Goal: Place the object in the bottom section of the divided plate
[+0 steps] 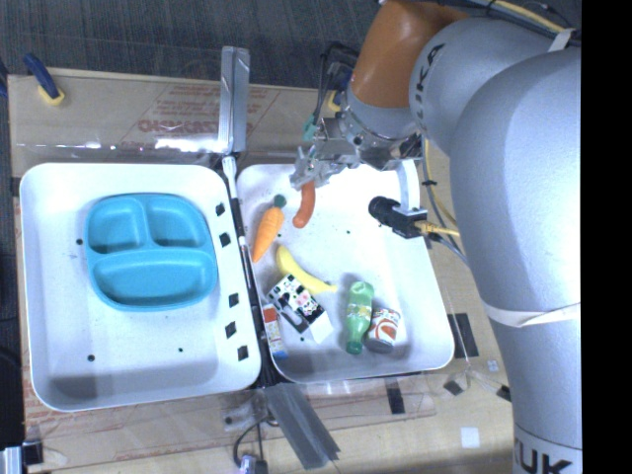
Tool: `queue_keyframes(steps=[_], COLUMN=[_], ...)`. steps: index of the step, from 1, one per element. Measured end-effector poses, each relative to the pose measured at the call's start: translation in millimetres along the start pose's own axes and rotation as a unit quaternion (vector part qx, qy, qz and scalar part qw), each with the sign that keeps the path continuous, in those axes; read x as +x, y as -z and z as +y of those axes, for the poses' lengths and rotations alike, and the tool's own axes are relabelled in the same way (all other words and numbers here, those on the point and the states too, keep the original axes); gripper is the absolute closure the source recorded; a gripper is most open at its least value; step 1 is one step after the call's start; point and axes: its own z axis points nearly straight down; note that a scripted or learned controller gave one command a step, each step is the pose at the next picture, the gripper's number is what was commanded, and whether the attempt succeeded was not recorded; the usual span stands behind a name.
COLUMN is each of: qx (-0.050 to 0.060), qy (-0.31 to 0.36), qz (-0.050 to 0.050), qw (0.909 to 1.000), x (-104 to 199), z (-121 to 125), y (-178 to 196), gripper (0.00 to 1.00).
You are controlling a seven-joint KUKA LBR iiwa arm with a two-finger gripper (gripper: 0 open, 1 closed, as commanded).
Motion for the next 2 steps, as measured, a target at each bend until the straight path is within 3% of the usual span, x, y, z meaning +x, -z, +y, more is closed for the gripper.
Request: queue_keyframes(steps=[1, 2], qx=[0.001, 0.001], qy=[0.023, 0.112], qz=[-0.001, -0.001], qw=[0.9997, 0.9937], x=[95, 167], z=[-16, -60], y=[-21, -20], gripper=[1.0, 1.0])
